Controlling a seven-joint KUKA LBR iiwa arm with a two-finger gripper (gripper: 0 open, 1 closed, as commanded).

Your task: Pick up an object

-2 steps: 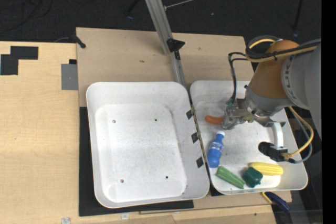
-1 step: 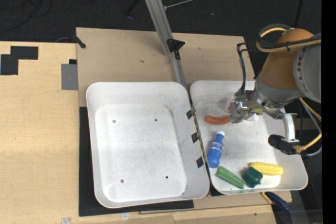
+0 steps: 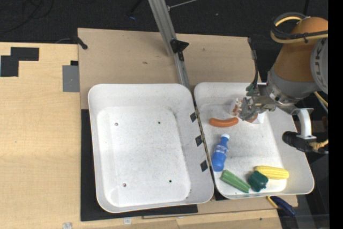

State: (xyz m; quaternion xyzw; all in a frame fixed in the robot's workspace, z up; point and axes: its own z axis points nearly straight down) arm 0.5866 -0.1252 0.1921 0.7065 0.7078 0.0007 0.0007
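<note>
The left-hand bin (image 3: 140, 147) lies well to the gripper's left; the right-hand bin (image 3: 292, 161) keeps the pickable clutter within reach; a blue bottle (image 3: 220, 152) and green piece (image 3: 235, 181) sit below-left, an orange sausage (image 3: 223, 122) just left of the gripper (image 3: 247, 110), its likeliest target; yellow corn (image 3: 272, 172) lies below; whether it is gripping anything, I cannot tell.

Gripper (image 3: 248, 110) positioned low over the right bin (image 3: 300, 179), just beside an orange sausage (image 3: 223, 122). Same bin contains a blue bottle (image 3: 220, 153), green vegetable (image 3: 235, 181), dark green block (image 3: 258, 181) and yellow corn cob (image 3: 272, 172). Left bin (image 3: 102, 115) adjoins it.
</note>
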